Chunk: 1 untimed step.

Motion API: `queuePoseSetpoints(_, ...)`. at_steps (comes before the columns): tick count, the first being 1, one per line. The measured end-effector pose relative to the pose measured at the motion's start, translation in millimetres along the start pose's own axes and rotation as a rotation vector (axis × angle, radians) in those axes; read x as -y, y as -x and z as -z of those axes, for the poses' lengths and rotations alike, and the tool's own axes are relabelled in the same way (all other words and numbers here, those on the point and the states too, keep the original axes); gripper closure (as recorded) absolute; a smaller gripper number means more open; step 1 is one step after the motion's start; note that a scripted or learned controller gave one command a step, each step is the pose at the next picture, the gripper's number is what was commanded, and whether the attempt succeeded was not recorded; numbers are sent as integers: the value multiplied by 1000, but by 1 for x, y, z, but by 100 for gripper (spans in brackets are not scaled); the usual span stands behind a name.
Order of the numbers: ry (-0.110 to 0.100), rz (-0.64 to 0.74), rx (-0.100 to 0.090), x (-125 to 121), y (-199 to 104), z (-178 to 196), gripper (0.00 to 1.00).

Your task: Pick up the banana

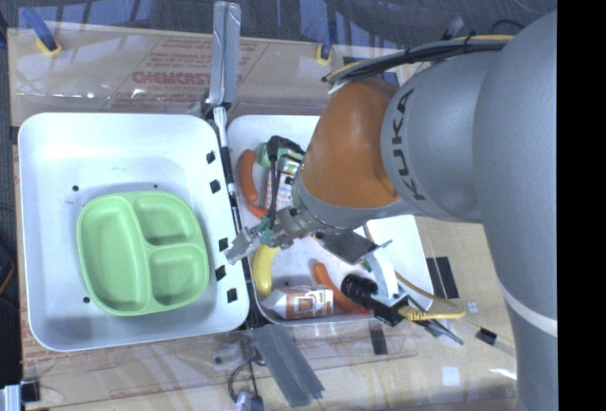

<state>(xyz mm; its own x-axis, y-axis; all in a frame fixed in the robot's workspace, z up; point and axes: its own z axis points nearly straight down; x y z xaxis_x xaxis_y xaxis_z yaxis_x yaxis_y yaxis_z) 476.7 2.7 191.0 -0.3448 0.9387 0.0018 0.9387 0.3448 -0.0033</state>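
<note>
The banana (262, 272) is yellow and lies lengthwise in the right bin (409, 239), near its left wall and front corner. My gripper (249, 243) hangs just above the banana's upper end, close to the wall between the two bins. The grey arm with its orange band covers much of the right bin. Whether the banana is touched by the gripper is unclear from this angle.
A green divided plate (142, 251) lies in the left bin (57, 144). In the right bin, an orange carrot-like piece (247, 182) lies behind the gripper. Another orange piece (325, 275) and a bottle with an orange label (301, 304) lie by the front wall.
</note>
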Motion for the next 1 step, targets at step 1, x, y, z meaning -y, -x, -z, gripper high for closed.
queuePoseSetpoints(1,0,-1,0,0,0,0,0)
